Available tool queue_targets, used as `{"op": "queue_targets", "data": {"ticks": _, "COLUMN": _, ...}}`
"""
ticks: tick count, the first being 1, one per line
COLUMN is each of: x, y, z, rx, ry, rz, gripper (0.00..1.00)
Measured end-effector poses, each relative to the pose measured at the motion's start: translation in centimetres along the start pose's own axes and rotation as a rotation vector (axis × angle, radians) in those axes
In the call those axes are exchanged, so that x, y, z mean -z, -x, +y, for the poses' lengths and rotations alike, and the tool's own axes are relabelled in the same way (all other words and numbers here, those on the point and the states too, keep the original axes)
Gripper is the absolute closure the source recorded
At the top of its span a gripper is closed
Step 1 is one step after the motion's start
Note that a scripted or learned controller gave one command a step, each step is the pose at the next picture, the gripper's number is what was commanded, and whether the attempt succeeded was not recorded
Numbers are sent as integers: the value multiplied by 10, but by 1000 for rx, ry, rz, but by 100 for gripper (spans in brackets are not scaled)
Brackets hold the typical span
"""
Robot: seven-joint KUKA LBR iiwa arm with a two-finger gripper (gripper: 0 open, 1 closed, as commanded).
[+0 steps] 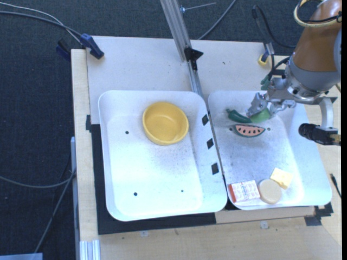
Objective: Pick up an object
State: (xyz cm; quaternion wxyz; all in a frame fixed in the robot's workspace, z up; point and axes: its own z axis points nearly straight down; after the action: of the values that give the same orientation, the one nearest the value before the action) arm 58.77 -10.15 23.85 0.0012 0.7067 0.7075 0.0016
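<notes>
My gripper (pixel 260 107) hangs low over the back of the right bin (pixel 303 161), reaching in from the right under the orange-banded wrist. A green toy vegetable (pixel 237 115) lies right under and beside it, its dark end sticking out to the left and a lighter green part partly hidden by the gripper. Whether it is gripped cannot be told. Just in front of it a watermelon slice (pixel 249 130) lies on the bin floor.
At the right bin's front sit a red-and-white box (pixel 244 191), a round beige piece (pixel 269 192) and a yellow cheese wedge (pixel 281 177). A yellow bowl (pixel 165 123) stands at the back of the left bin (pixel 152 188). A metal pole (pixel 179 23) rises between the bins.
</notes>
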Motion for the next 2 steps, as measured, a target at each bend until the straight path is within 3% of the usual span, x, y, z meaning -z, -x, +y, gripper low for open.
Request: {"op": "queue_targets", "data": {"ticks": 2, "x": -15, "y": -106, "z": 14, "rx": 3, "ry": -12, "rz": 3, "gripper": 100}}
